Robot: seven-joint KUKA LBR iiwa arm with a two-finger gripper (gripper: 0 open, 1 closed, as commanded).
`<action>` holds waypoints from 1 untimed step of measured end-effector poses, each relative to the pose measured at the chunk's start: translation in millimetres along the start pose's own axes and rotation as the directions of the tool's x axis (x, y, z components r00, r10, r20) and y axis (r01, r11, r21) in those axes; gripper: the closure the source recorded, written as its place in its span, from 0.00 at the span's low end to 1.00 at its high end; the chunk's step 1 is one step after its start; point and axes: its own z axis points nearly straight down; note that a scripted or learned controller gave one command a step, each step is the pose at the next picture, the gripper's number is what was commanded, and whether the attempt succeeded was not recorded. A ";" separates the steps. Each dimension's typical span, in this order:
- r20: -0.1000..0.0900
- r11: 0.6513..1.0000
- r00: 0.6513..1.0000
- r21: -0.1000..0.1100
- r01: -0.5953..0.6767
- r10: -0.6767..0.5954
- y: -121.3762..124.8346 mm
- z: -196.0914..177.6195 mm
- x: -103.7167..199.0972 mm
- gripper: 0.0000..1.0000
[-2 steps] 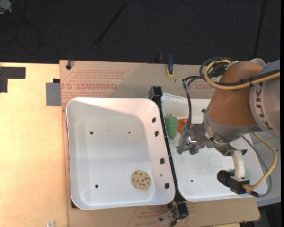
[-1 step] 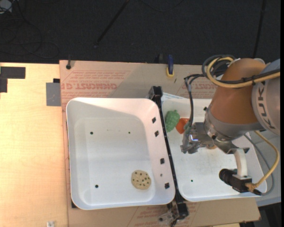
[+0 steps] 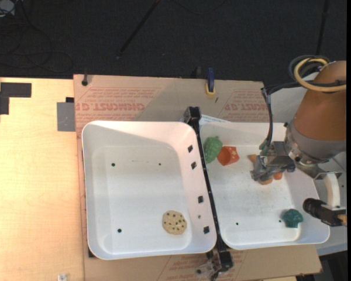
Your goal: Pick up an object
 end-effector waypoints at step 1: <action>-0.002 1.000 1.000 0.008 -0.001 0.001 -32.8 48.7 -57.8 1.00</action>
